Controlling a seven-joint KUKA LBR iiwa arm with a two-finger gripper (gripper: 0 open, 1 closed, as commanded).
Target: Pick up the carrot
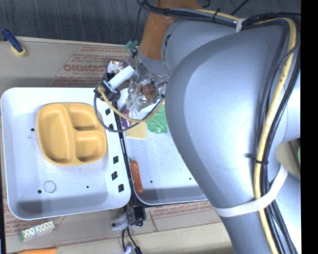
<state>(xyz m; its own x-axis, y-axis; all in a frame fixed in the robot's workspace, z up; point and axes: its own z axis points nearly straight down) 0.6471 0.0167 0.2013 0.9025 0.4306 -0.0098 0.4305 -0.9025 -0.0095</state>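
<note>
Claw hangs over the upper left corner of the right bin — grip state can't be told. Carrot lies well below it in frame, along that bin's left wall, long axis parallel to the wall. Yellow tray sits in the left bin. Cardboard-covered bench.

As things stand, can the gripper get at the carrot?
Probably yes. The carrot lies uncovered along the right bin's left wall, nothing on top of it. The gripper hangs further up that bin, but the wall alongside may crowd a grasp.
</note>
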